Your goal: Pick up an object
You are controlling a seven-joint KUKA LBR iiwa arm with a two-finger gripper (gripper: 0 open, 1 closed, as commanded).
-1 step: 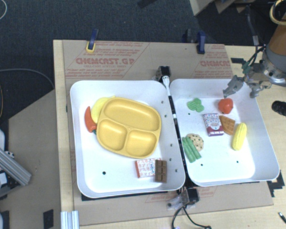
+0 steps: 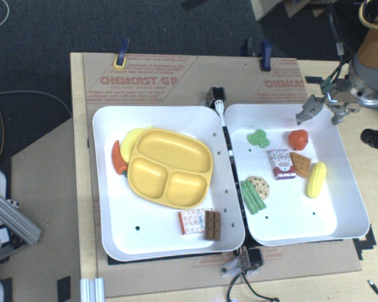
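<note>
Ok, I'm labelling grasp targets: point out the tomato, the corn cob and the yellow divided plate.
tomato (image 2: 298,139), camera view, middle of its red top.
corn cob (image 2: 315,179), camera view, middle of its length.
yellow divided plate (image 2: 205,145), camera view, its right rim.

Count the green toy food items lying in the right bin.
2. One green leafy piece lies near the back left of the right bin; the green bean pods lie further forward beside the cookie. None seems hidden.
</note>
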